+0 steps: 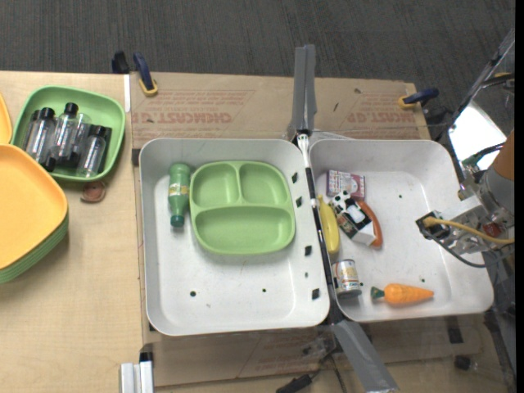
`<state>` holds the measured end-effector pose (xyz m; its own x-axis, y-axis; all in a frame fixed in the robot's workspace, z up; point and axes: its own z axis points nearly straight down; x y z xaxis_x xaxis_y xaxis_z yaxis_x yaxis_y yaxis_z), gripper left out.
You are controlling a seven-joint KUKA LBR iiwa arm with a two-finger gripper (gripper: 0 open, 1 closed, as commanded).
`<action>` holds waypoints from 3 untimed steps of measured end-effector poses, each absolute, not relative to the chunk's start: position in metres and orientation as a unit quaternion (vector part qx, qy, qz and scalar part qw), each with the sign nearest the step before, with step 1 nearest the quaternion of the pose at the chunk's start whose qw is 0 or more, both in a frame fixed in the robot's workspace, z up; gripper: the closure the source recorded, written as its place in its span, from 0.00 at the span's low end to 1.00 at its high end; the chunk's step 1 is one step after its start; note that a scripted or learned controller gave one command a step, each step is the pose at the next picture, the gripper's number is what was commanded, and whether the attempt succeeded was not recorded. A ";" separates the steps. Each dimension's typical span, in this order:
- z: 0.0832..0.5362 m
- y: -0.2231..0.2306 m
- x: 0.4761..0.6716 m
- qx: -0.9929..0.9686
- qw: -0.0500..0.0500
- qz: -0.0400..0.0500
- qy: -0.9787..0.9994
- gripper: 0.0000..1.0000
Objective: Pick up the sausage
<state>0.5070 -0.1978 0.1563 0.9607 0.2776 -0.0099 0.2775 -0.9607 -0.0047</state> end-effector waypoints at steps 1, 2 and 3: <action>0.164 -0.198 0.507 -0.990 0.002 0.008 -0.142 1.00; 0.171 -0.198 0.506 -0.989 0.003 0.010 -0.144 1.00; 0.178 -0.198 0.506 -0.989 0.004 0.013 -0.146 1.00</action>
